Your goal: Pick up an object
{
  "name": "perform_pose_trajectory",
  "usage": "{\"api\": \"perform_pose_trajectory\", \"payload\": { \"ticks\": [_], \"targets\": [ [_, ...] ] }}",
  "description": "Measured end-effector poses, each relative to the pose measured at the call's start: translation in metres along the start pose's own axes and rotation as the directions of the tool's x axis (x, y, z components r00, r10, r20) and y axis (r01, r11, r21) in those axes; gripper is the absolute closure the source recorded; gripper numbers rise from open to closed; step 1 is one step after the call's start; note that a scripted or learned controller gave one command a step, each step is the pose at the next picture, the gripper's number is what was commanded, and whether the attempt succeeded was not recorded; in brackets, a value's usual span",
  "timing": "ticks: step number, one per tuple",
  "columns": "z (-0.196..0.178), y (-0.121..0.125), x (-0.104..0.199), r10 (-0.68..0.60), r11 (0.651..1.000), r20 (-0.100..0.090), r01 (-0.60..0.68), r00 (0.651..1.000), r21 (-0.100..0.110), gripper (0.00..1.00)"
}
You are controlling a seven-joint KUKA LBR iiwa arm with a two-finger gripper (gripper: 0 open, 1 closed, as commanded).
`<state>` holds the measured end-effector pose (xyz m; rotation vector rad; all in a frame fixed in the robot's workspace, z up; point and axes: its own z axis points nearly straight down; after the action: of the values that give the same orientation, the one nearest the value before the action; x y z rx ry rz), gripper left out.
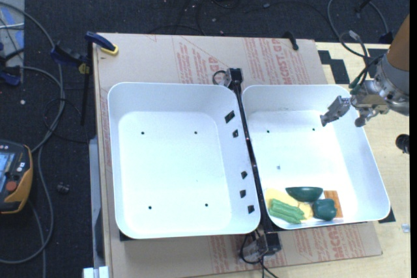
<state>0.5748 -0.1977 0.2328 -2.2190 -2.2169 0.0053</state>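
**Pincer over right bin, nothing held**

Hovered with pincer (pixel 348 111) spread apart and bare, above the right bin's (pixel 296 140) far right edge. Well apart, clustered in the near corner: green ridged piece (pixel 287 211), dark green bowl (pixel 304 193), teal lump (pixel 324 209), orange block (pixel 334 196).

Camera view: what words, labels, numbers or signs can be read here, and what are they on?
Red printed lettering on the cardboard sheet under the bins, repeated along the far edge and the near right edge: upside down and blurred, not reliably readable.
Handheld device at the left edge: screen too small to read.
White bins: small black marks, no text.
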Motion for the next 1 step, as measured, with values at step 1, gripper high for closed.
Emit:
{"api": "perform_pose_trajectory", "payload": {
  "ticks": [1],
  "targets": [
    [-0.0032,0.0013,0.0002,-0.001,1.000,0.001,0.001,1.000,-0.006,0.00]
  ]
}}
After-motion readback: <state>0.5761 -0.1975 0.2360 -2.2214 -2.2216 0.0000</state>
